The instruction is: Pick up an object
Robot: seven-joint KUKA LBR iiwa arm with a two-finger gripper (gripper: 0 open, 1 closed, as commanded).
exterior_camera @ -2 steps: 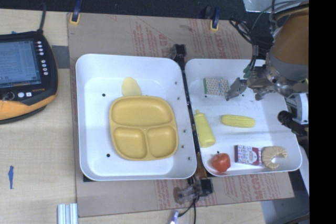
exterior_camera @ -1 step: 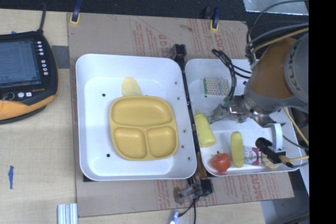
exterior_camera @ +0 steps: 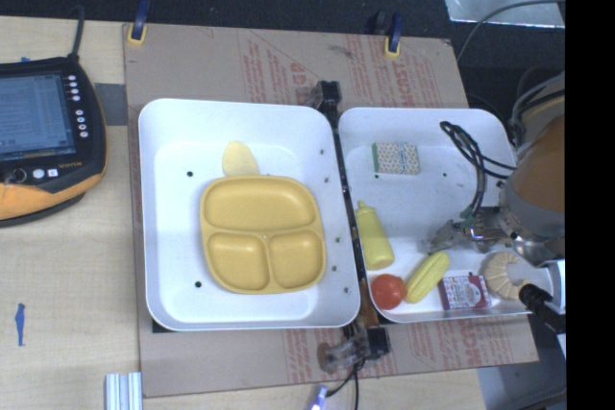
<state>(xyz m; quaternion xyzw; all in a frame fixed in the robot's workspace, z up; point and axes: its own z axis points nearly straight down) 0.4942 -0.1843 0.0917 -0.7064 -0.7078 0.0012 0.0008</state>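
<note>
In the right bin I see a corn cob near the front wall, just beside a red tomato and a yellow bottle. My gripper hovers just above and right of the corn; I cannot tell how its jaws stand. A yellow divided plate sits in the left bin.

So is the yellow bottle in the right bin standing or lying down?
Lying down: the yellow bottle rests lengthwise on the right bin's floor along its left wall.
</note>
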